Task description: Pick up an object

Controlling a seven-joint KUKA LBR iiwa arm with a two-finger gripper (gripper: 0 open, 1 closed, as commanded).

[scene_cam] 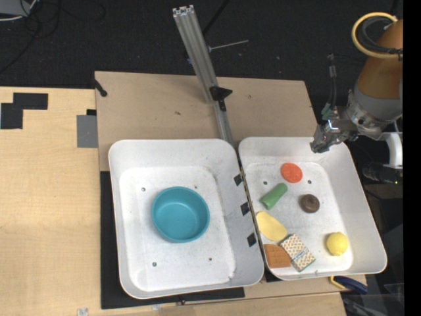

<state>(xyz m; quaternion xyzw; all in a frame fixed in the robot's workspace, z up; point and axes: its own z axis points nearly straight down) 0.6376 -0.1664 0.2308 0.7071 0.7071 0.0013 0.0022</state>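
Your gripper (321,143) hovers over the right bin's (368,209) far corner; you can't tell how its jaws stand.

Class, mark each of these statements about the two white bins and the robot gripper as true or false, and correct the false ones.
1. The blue bowl sits in the left bin. True.
2. The green object lies in the left bin. False: it lies in the right bin.
3. The gripper hangs over the right bin's far right corner. True.
4. The yellow ball touches the orange disc. False: they lie well apart.
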